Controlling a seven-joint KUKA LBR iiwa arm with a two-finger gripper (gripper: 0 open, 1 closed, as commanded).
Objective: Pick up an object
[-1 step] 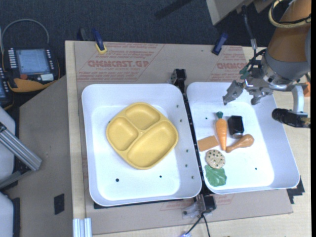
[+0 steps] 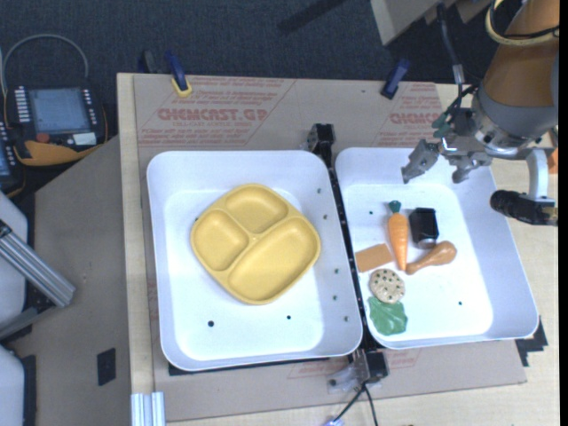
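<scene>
Pincer (image 2: 441, 161) above carrot (image 2: 398, 238), apart.

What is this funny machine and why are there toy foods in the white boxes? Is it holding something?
That is a robot arm, grey with an orange part, reaching in from the right. The picture comes from one camera fixed above the bench, looking down at a slant. At the arm's end is its tool, two fingers for grabbing things. The fingers are spread apart and nothing sits between them, so it holds nothing.

On the bench are two shallow white bins. The left bin has a yellow plate with three sections. The right bin has small toy foods: a carrot, a drumstick, a cookie, a green leafy piece, a tan slice and a small black block. The tool hangs over the far end of the right bin, above the toys. Its job is to pick one up.
</scene>
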